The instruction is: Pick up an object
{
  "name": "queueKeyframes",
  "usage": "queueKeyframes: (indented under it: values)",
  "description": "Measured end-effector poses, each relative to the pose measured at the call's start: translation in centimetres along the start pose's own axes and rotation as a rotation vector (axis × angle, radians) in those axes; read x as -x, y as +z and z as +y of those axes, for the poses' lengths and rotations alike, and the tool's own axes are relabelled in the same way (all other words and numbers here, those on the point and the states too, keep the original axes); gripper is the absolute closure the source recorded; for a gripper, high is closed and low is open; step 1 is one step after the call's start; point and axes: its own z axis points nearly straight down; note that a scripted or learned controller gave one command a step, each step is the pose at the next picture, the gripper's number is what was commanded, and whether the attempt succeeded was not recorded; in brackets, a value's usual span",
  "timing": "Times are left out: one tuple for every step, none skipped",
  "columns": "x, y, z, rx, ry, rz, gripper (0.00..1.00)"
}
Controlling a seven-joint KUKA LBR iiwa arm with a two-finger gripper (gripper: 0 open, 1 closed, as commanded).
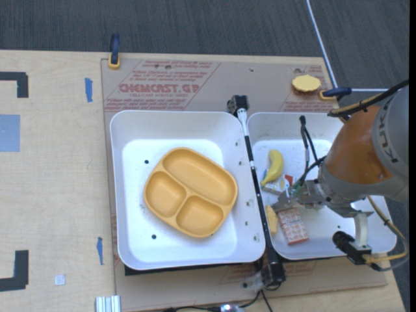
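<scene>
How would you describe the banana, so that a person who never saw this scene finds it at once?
Look at the right white bin, the one under the grey and orange arm. Near its left wall, in the upper half, lies the banana. It is the one curved, plain yellow thing there; the small box below it is flat and printed in red.

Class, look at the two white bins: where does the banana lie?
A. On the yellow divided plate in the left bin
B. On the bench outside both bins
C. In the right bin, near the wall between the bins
C: the banana lies in the right bin, close to the shared wall, apart from the plate in the left bin.
</scene>
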Motion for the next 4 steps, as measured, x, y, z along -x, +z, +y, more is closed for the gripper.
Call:
queueKeyframes:
  values:
    - [0.2,0.1,1.1,-0.004,0.0,0.001,0.0]
    - [0.3,0.1,1.3,-0.004,0.0,0.0,0.0]
    - [0.3,0.1,4.4,-0.001,-0.001,-0.001,0.0]
    - [0.2,-1.0,4.5,0.001,-0.002,-0.001,1.0]
